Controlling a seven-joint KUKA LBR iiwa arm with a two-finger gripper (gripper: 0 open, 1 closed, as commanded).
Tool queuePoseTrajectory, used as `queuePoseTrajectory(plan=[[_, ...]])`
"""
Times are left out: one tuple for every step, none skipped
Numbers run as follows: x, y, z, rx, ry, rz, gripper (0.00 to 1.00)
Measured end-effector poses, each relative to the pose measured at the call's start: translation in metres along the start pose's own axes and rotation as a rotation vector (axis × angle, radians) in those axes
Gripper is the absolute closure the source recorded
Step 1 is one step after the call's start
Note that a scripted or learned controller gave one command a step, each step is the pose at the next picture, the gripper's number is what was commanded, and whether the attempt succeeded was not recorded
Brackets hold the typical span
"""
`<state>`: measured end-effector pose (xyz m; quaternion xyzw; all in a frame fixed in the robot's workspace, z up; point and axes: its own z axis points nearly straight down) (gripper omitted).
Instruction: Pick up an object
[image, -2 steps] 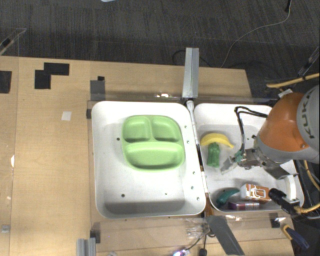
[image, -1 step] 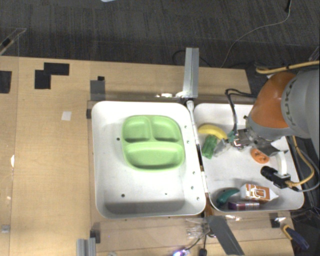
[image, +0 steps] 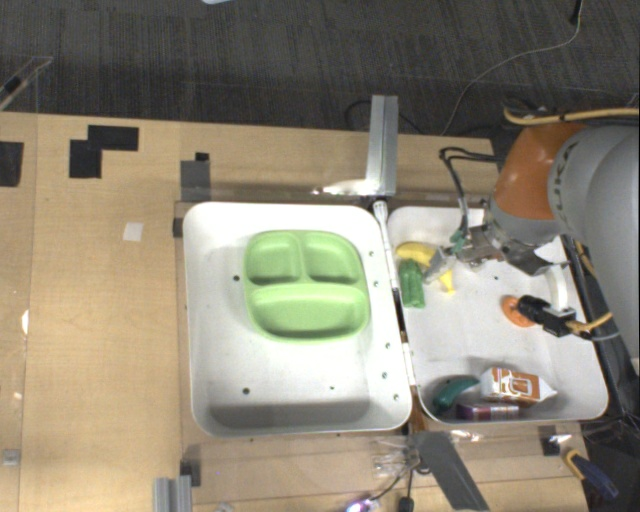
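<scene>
A pale green sectioned tray (image: 305, 284) lies in a white bin (image: 215, 390), near a yellow banana (image: 414, 254).

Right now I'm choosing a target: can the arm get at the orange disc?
Probably yes. The orange disc lies in the right bin, nothing on top, close below the gripper; only a black cable end touches its right edge.

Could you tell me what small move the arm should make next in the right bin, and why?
Probably lower the pincer a little toward the yellow object at the right bin's upper left. The pincer sits just beside it, and nothing shows between its fingers, so no object is picked up yet.
</scene>
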<state>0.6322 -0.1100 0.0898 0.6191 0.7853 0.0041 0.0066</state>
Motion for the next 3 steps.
queuePoseTrajectory(plan=[[0.002,0.003,-0.011,-0.003,0.002,-0.009,1.0],[0.057,0.036,-0.094,0.011,0.004,0.018,1.0],[0.081,0.037,-0.093,0.013,0.006,-0.205,1.0]])
